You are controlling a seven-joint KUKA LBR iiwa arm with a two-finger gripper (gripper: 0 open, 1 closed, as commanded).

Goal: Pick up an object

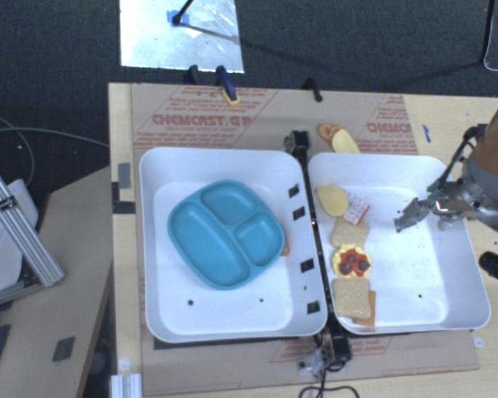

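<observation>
- The surface (pixel 257 110) is a tan board printed with red lettering, standing on dark carpet, with two shallow white bins side by side on it.
- The things to pick from lie along the left edge of the right bin (pixel 456 305): a pale yellow oval piece (pixel 332 199) at the top, a small red-and-white packet (pixel 358 211) just beside it, then a beige cracker (pixel 349 233), a small round tart with red berries (pixel 352 262), and a slice of toast (pixel 353 298) nearest the front wall.
- These pieces form a rough column, each near or touching the next.
- The tool (pixel 411 215) hovers over the middle of the right bin, well apart from the food column, with nothing between its fingers; they look spread a little, pointing left.
- The grey arm (pixel 490 168) reaches in from the right, over the bin's right wall.
- The left bin (pixel 162 305) carries a blue divided plate (pixel 225 233), set at a slant, with three compartments.
- Behind the right bin, on the board, sit a yellow piece (pixel 345 142) and a small orange-brown piece (pixel 327 130), touching.
- A blue-and-yellow clamp (pixel 227 85) grips the board's far edge, below a shiny sheet (pixel 180 23) on the carpet.
</observation>
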